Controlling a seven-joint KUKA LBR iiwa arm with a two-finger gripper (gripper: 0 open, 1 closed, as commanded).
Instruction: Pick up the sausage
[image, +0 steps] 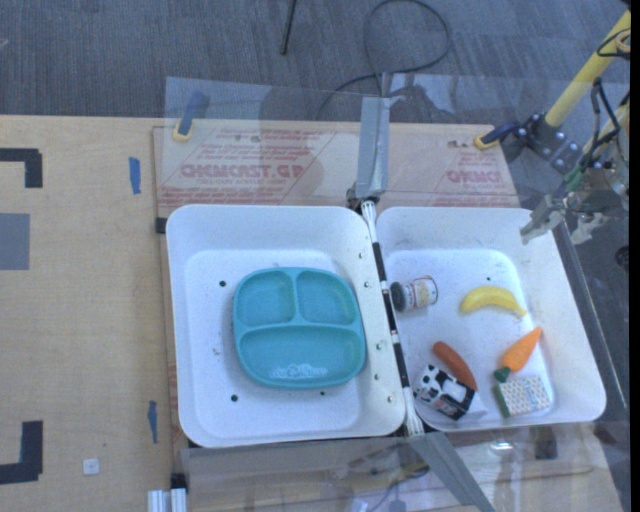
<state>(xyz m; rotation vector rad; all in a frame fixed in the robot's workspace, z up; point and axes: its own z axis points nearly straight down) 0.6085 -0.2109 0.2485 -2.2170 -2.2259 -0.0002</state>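
hovering past the right bin's (580, 330) far corner, my claw (548, 215), grip state unclear; sausage (455, 363) lies down-left, long axis slanting toward the bin's near-right.

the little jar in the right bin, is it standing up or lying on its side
On its side. The jar lies lengthwise on the right bin floor, dark cap pointing toward the divider, label wall facing up.

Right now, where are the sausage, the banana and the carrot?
sausage (454, 361): camera view, middle of its reddish body.
banana (492, 300): camera view, middle of its yellow curve.
carrot (522, 350): camera view, middle of its orange part.
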